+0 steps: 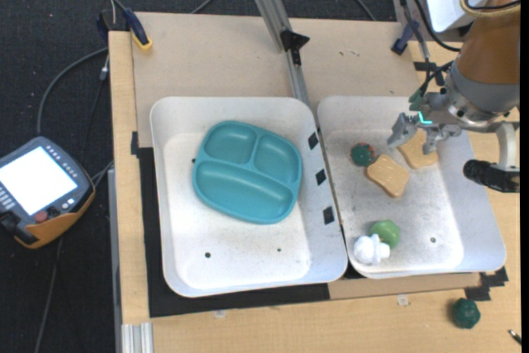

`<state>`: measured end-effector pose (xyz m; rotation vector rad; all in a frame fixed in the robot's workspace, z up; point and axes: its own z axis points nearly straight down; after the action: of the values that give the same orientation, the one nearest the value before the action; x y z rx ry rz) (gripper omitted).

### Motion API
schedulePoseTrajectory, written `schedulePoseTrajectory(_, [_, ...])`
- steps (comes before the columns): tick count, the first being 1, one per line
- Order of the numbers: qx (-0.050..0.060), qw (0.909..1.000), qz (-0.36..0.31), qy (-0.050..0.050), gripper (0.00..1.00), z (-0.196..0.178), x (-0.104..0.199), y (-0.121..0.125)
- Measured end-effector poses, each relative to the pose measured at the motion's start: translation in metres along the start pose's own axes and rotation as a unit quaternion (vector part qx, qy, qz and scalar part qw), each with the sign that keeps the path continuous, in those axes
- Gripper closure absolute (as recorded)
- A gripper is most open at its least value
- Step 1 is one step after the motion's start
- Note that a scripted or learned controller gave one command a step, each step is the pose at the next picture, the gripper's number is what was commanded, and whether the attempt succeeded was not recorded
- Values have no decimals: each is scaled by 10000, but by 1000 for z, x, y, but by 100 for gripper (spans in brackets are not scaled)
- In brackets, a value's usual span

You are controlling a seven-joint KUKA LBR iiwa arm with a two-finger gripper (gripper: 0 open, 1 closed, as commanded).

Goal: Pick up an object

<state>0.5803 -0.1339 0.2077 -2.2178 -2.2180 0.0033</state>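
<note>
Camera view: nearest in the right bin (475,248) lie a white piece (371,249) and a green one (385,231), beyond them a tan slice (388,176) and a dark green ball (362,154). Farther back the gripper (418,135) hangs over another tan slice (419,155), jaws parted with nothing between them.

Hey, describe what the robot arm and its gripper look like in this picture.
The arm is a thick rounded column, orange-brown above and grey at the wrist. Black cables run beside it. Below sits a compact grey metal gripper with a small teal light glowing on its body. White housing sits behind the arm near the top right corner.
</note>
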Motion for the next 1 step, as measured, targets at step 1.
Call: schedulePoseTrajectory(1, [-20, 10000, -4, -3, 0, -2, 0, 1])
